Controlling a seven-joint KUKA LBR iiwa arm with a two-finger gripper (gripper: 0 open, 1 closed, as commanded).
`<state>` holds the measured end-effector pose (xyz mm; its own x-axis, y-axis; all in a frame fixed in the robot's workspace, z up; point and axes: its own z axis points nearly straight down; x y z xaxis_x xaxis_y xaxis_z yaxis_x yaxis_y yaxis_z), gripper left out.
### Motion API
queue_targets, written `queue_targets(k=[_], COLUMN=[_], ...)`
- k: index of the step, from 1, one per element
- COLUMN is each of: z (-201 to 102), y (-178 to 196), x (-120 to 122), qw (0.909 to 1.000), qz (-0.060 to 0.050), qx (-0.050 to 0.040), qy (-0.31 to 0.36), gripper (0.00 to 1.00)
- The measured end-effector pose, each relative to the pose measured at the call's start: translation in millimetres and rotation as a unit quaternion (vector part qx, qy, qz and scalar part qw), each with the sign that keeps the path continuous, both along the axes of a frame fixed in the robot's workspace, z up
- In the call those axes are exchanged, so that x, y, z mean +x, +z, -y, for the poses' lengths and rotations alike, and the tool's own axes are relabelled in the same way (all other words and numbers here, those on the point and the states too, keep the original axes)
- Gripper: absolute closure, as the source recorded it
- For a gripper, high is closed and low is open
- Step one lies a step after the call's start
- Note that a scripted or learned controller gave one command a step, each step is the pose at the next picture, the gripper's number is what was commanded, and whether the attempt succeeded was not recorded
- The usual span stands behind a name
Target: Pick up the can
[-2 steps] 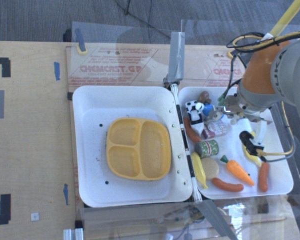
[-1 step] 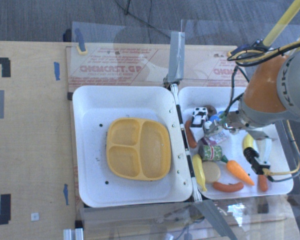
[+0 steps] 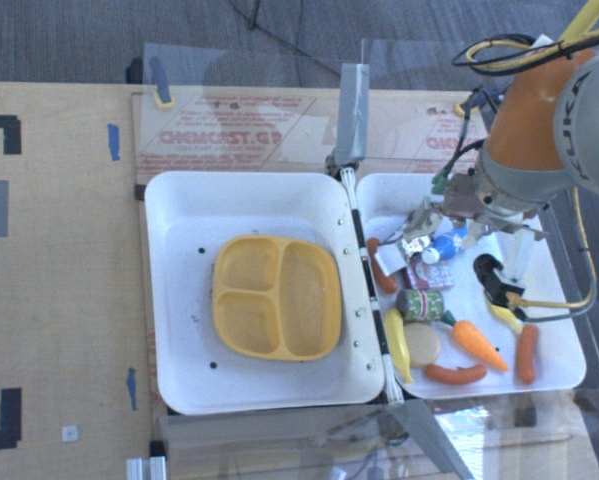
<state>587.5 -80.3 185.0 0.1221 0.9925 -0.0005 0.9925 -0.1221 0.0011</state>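
— The grey arm fills the upper right; the yellow tray sits in the left bin.

— And the can?

— Lower centre of the right bin, on its side, touching the carrot. Come straight down, clear of the clutter.

— Gripper?

— Hovering above it; I can't tell its state.

- single fixed camera, high above the counter, looking down at a slant
- both white bins fully in frame: left bin, right bin
- mid-range, floor strip along the top edge
- arm comes in from frame right
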Motion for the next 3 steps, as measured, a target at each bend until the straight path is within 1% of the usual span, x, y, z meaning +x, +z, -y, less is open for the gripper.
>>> queue_targets(k=[1, 2, 3], z=[26.8, 22.3, 22.4], y=[-62.4, -96.4, -96.4], x=[-6.6, -40.7, -40.7], qw=[0.9938, 0.9987, 0.9987], qz=[-0.001, 0.004, 0.004], qx=[0.0005, -0.0003, -0.0003], qy=[0.111, 0.051, 0.051], gripper=[0.00, 0.00, 0.00])
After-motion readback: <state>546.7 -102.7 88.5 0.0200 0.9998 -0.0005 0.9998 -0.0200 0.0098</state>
